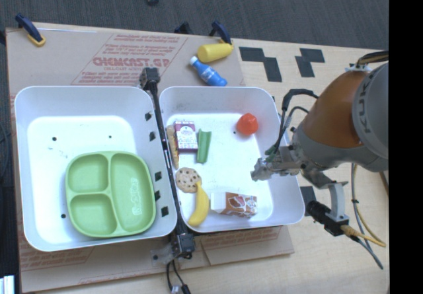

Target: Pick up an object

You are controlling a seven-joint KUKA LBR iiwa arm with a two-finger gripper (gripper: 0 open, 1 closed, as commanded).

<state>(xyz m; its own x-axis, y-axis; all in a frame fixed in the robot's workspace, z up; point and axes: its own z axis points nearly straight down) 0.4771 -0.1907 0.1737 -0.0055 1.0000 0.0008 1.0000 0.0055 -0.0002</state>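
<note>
We see the end effector (pixel 262 171) low over the right bin (pixel 264 98), near its right wall; we cannot tell how it is set, and nothing shows in its grasp. In that bin: a red tomato (pixel 246 124) up and left of the end effector, a brown snack box (pixel 236 204) below it near the front wall, a banana (pixel 198 207) just beside a cookie (pixel 188 180), a green stick-shaped piece (pixel 203 145) next to a small carton (pixel 186 135). The left bin (pixel 39 104) holds a green divided plate (pixel 110 193). On the table (pixel 277 266) behind the bins lie a yellow bottle (pixel 213 52) and a blue bottle (pixel 208 72).
</note>
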